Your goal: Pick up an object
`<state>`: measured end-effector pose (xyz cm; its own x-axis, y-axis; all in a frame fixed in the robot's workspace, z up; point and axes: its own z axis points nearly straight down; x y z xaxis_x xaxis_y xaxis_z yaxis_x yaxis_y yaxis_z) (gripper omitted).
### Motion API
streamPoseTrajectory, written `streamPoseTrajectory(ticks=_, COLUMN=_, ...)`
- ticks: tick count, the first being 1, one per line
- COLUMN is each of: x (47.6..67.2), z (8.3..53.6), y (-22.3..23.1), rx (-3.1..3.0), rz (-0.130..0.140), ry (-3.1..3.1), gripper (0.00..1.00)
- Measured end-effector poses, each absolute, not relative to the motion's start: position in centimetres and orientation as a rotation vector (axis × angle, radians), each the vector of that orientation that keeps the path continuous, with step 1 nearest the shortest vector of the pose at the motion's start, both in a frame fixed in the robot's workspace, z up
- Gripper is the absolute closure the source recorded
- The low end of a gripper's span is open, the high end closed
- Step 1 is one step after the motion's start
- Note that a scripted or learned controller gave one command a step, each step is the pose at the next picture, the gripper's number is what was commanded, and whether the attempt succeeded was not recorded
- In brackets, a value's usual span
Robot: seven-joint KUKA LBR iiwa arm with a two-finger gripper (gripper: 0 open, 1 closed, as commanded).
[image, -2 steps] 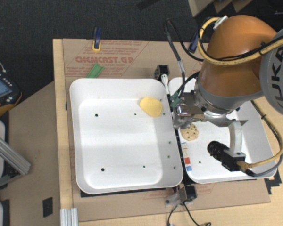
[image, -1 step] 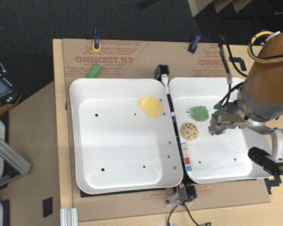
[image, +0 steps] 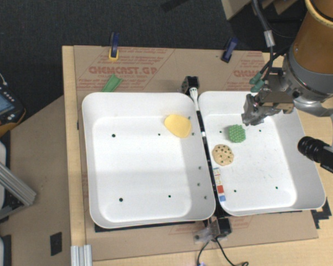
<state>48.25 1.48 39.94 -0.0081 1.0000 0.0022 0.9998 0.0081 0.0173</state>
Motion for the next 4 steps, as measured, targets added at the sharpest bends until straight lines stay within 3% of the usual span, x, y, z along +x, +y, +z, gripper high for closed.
streamPoseTrajectory(ticks=1, x=48.0, z=45.1, y=6.1, rx=2.212, rz=0.012, ry=2.224, gripper=1.0)
streamPoseTrajectory(ticks=2, x=48.0, z=45.8, y=5.8, rx=2.218, rz=0.005, ry=2.22, gripper=1.0)
streamPoseTrajectory(ticks=3, x=47.7, z=34.6, y=15.2, rx=2.217, rz=-0.015, ry=2.237, gripper=1.0)
streamPoseTrajectory(ticks=4, x=47.9, z=31.7, y=9.3, rx=2.231, rz=-0.01, ry=2.216, gripper=1.0)
